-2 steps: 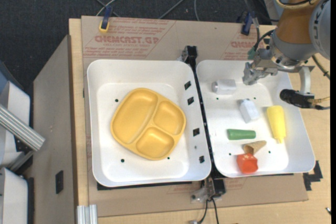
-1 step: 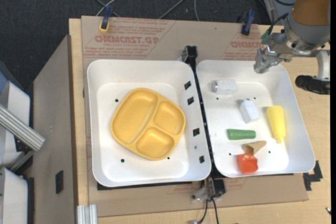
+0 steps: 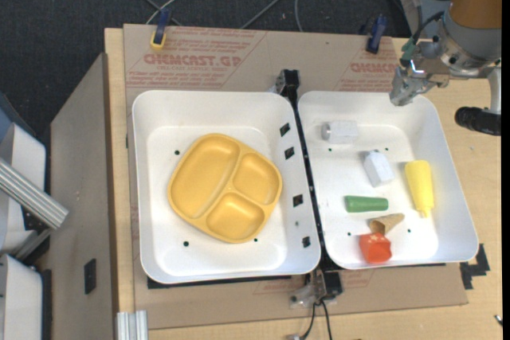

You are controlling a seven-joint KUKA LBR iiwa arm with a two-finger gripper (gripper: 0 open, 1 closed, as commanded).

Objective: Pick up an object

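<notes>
Hovering at the right bin's [image 3: 446,171] one o'clock corner, the gripper [image 3: 405,88] stood above the rim, well apart from every item; whether it was released or clenched, I cannot tell. Candidates lay inside: a white block [image 3: 378,167] near centre, a yellow piece [image 3: 420,185] at three o'clock, a green piece [image 3: 366,204] and a red piece [image 3: 376,248] toward six. Judged stage: approach, nothing grasped. Next move calls for travel toward seven o'clock, then descent over one item.

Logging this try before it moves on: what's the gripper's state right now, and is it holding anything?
Gripper: cannot be told; it hangs over the back rim of the right bin, with nothing visible in it.
</notes>
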